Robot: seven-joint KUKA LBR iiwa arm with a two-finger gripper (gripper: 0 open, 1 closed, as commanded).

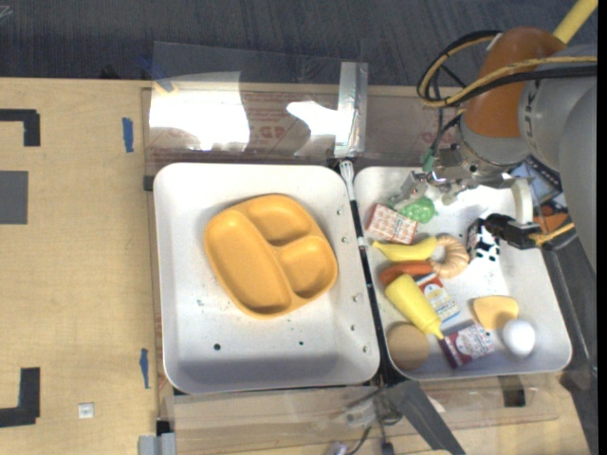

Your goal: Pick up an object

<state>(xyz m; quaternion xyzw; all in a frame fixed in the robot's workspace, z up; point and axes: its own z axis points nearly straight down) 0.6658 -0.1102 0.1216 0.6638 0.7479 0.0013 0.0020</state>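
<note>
While looking down on the gripper (432,176), poised over the far end of the right bin (555,297), cannot tell open from closed amid the grey metal and cables. Just nearer the camera than the gripper, close enough to be touching or almost so: a green object (418,208). Slightly left of the gripper and nearer again, beside that green object: a red-and-white checked packet (390,224). Further from the gripper on the same line: a banana (406,250), with a pale doughnut (451,255) at its right end. To the gripper's near right, apart from it: a black-and-white cow figure (487,241). Well apart from the gripper, toward the near rim: a yellow squeeze bottle (414,303), a brown ball (408,346), a red can (466,343), a yellow wedge (493,309), a white egg (519,336). Far left of the gripper, in the left bin (180,282): a yellow divided plate (270,254).
</note>
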